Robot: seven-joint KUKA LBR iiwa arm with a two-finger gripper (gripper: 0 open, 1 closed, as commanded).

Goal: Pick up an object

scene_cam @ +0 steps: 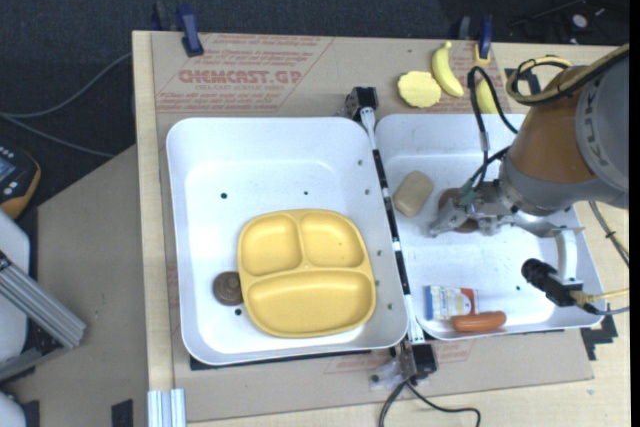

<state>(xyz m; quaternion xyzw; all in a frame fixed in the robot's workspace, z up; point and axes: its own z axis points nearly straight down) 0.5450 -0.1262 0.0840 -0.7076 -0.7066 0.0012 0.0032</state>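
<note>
Our hand [452,213] hangs low in the right bin [500,270], just beside a tan block [412,192]; we cannot tell its grip. We should centre over the block before closing.

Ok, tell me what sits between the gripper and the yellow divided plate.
In the camera view, a tan block lies between the gripper and the yellow plate, along with the bins' adjoining rims.

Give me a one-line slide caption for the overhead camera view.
KUKA arm's gripper low in the right bin beside a tan block; yellow divided plate in the left bin.
</note>
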